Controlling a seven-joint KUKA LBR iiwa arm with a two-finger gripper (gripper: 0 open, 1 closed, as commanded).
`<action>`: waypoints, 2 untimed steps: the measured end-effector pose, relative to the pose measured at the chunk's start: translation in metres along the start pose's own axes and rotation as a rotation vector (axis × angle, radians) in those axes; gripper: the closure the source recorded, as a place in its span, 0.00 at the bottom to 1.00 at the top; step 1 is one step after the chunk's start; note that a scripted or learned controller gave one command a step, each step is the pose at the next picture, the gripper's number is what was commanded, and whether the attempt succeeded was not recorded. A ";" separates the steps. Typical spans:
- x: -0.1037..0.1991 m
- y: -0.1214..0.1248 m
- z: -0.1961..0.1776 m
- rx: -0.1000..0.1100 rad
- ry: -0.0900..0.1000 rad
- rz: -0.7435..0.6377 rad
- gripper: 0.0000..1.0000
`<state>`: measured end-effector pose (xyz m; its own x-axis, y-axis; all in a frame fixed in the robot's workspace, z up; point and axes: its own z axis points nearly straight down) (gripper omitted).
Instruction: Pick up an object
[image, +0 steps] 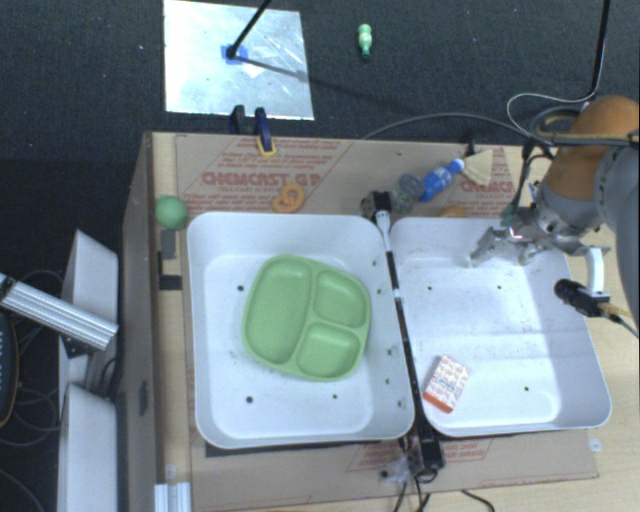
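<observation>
Gripper (503, 242) low over the far end of the right bin (500, 330), close to that bin's back rim. Open or closed: cannot tell from this slant. Nothing visibly gripped. Behind and to the right of it, the grey wrist, then the orange band (600, 120) higher toward the frame's upper right corner.

Nearest loose thing inside the same bin: a small orange-and-white packet (446, 383), well apart from the gripper, toward the near rim and slightly left, lying flat and tilted close to the divider between the bins.

Just beyond the gripper, outside the bin on the cardboard sheet (330, 165): a blue bottle (432, 184) on its side, up and left of the gripper.

Further left of the gripper, across the divider: the left bin (230, 400), holding a green divided plate (305, 318) about in its middle, three compartments facing up.

Further still, past the left bin's back rim: an orange ring (289, 197) on the cardboard, and a green ball (171, 211) by that bin's far left corner.

Farthest up and left, on the dark floor: a shiny foil sheet (238, 60) and a small green item (365, 40) beside it.
</observation>
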<state>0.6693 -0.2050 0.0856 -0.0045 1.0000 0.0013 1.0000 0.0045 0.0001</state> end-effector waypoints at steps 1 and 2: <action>0.019 0.000 0.001 -0.003 -0.002 0.000 0.00; 0.000 0.000 0.000 -0.001 0.001 0.001 0.00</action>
<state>0.6695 -0.2049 0.0857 -0.0033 1.0000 0.0026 1.0000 0.0033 0.0012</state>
